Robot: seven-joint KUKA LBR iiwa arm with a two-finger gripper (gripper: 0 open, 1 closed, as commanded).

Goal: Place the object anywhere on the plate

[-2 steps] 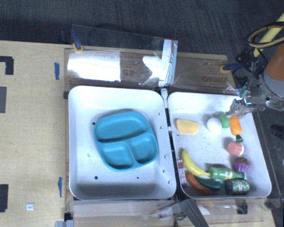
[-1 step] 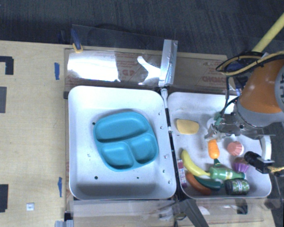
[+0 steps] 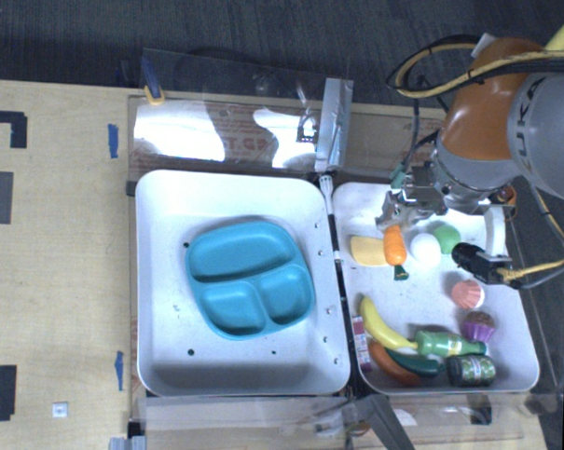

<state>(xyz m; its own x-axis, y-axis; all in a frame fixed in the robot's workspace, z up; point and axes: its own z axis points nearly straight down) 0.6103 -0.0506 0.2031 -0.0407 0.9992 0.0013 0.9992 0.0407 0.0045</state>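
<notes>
- Hanging over the upper part of the right bin (image 3: 528, 356), the gripper (image 3: 401, 208) sits in the right half of the frame, just above a small orange carrot (image 3: 394, 245).
- The carrot's upper end lies right under the fingertips; whether it sits between them, and how the jaws stand, cannot be told from this angle.
- The carrot's long axis runs nearly top to bottom in the frame, green tip toward the bottom.
- If the carrot is the object, the move turns on one relation: the blue plate (image 3: 250, 277) lies to the left and slightly lower in the frame, in the left bin (image 3: 162, 200), well apart from the gripper and across the two touching bin rims.
- The plate has three compartments, lies flat and bears nothing, so any landing spot on it should serve.
- Room around the carrot is tight: a yellow piece (image 3: 365, 250) touches its left side and a white ball (image 3: 424, 248) sits just beside its right.
- A banana (image 3: 382, 328), a pink item (image 3: 467, 294) and other toy foods crowd the bin's lower part, clear of the likely path.
</notes>
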